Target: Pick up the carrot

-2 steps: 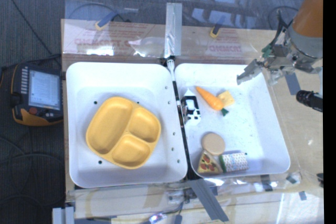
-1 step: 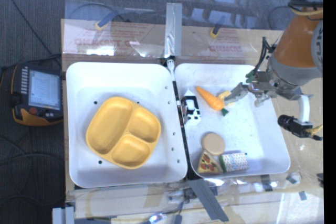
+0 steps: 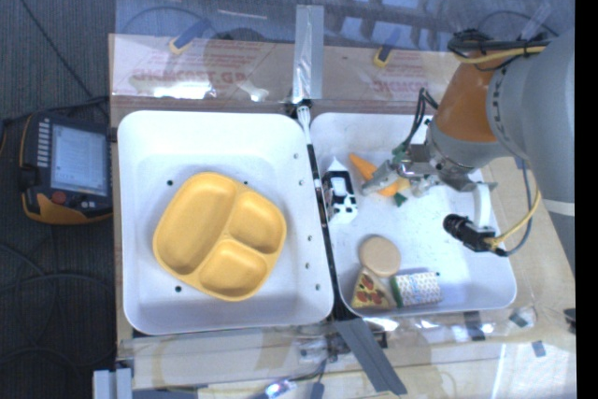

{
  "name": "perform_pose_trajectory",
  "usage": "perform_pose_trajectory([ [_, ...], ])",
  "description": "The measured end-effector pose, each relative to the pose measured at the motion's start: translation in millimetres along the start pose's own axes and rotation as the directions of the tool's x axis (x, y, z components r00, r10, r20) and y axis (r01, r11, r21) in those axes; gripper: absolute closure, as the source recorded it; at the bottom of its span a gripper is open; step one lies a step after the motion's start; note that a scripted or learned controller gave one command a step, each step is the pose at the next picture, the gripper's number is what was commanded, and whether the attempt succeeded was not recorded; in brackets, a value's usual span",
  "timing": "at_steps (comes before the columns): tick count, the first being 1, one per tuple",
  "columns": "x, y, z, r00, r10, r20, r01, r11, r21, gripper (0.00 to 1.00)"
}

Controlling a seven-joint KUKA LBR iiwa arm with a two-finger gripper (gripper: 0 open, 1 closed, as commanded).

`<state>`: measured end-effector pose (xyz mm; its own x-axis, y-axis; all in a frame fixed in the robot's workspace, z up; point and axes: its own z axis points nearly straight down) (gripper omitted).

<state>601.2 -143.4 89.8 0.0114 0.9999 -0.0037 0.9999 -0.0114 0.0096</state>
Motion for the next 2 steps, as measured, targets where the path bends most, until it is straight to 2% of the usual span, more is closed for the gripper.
perform_pose_trajectory([
  [1, 7, -40, -1, 0.976, 0.219, -0.002, -0.219, 0.976, -0.004, 0.0],
  [2, -22, 21, 1, 0.965, 0.263, 0.001, -0.263, 0.965, 0.0, 0.0],
])
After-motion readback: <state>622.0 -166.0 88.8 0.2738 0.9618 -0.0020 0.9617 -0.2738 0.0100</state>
